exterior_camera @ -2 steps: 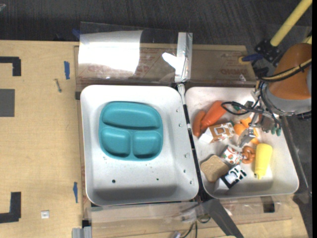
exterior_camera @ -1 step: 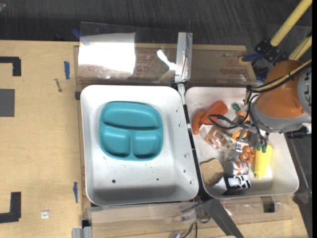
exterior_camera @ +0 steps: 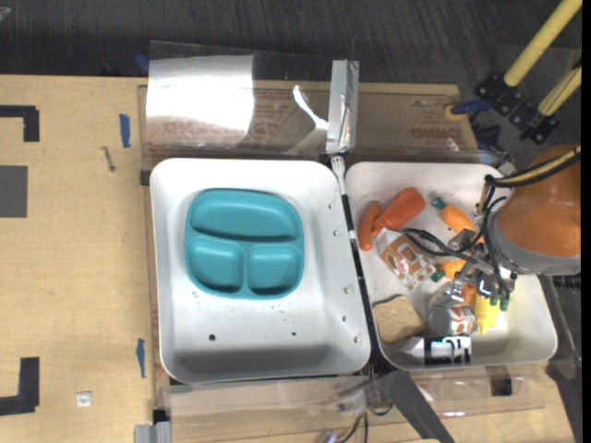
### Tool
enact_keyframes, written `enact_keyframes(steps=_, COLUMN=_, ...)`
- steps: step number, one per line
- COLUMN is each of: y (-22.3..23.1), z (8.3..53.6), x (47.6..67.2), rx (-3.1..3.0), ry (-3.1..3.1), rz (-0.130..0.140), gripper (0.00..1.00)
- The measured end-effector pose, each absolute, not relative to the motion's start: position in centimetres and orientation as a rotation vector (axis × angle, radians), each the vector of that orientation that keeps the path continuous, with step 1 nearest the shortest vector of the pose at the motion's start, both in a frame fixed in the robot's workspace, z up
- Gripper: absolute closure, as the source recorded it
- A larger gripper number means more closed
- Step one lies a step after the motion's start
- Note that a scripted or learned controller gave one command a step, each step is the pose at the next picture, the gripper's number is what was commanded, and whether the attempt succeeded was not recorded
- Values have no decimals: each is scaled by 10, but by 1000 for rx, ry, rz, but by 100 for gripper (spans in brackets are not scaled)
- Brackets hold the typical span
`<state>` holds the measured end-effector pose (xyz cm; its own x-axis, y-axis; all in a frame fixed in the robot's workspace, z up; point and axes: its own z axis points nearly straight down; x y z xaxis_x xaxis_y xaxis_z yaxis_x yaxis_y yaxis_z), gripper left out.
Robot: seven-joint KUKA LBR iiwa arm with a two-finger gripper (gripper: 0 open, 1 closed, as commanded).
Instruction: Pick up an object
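The right bin [exterior_camera: 540, 340] holds a heap of small objects. An orange toy carrot [exterior_camera: 403, 207] lies beside a red-orange piece [exterior_camera: 369, 224] near the divider. A smaller carrot [exterior_camera: 455, 218] sits further right. A white and orange snack packet [exterior_camera: 403, 257] lies in the middle, a tan bread slice [exterior_camera: 397, 319] at the front left, and a silvery can [exterior_camera: 447, 317] beside a yellow item [exterior_camera: 486, 314]. The arm's orange band [exterior_camera: 545, 220] hangs over the bin's right side. My gripper [exterior_camera: 464, 282] is down among the objects, just above the can, with cables around it.
The left bin [exterior_camera: 185, 340] contains a teal divided plate [exterior_camera: 245, 241]. A black and white label piece [exterior_camera: 447, 348] lies at the right bin's front wall. A clear plastic sheet [exterior_camera: 240, 109] stands behind the bins. Yellow rods [exterior_camera: 547, 30] cross the upper right corner.
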<state>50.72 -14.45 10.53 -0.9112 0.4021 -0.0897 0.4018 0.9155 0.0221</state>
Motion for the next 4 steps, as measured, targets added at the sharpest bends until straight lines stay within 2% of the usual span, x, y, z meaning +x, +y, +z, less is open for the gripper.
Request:
enact_keyframes(steps=2, y=-164, z=89, x=550, rx=466, ry=3093, rz=0, gripper=0)
enact_keyframes(steps=3, y=-163, z=102, x=554, rx=460, ry=3083, rz=-1, gripper=100)
enact_keyframes(steps=4, y=-163, z=101, x=553, rx=460, ry=3085, rz=-1, gripper=0)
